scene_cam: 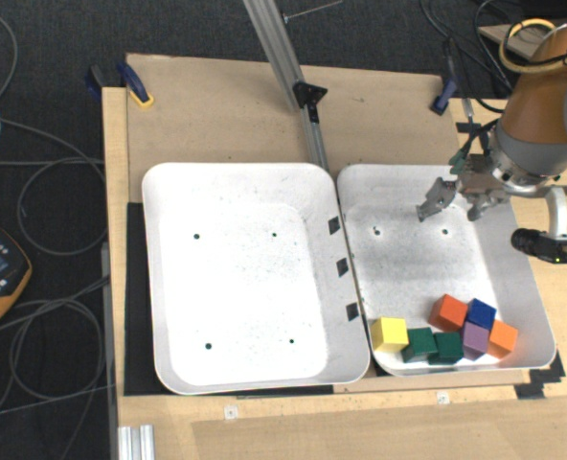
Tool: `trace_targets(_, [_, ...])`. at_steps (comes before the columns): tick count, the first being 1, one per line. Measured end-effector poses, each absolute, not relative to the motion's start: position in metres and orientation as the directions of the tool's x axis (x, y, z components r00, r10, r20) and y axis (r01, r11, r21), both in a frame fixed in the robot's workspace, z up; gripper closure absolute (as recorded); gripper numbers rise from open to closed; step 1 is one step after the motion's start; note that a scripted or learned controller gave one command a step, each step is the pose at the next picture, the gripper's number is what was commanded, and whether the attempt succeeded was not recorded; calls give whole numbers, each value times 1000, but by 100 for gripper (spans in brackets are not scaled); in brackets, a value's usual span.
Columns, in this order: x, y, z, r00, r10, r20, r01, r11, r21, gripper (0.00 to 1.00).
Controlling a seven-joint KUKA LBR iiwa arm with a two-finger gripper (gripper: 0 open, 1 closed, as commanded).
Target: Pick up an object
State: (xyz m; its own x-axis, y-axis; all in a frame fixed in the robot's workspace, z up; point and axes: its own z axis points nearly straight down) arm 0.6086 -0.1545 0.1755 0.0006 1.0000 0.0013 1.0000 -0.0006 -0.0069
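Note:
Several small blocks lie clustered at the near edge of the right bin (398, 257): a yellow block (391, 333), two green blocks (433, 346), an orange-red block (448, 310), a blue block (481, 311), a purple block (476, 335) and an orange block (503, 336). My gripper (453, 202) hangs over the far right part of that bin, well behind the blocks. Its two fingers are spread apart with nothing between them.
The left bin (236, 276) sits beside the right one, with black clips along the shared rim. A metal pole (283, 56) slants down to the gap between the bins. Clamps hold the board's far corners. Cables lie on the floor at left.

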Motion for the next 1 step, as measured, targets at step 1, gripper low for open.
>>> trace_targets(1, [617, -152, 117, -2, 1000, 2, 1000, 2, -7, 0])
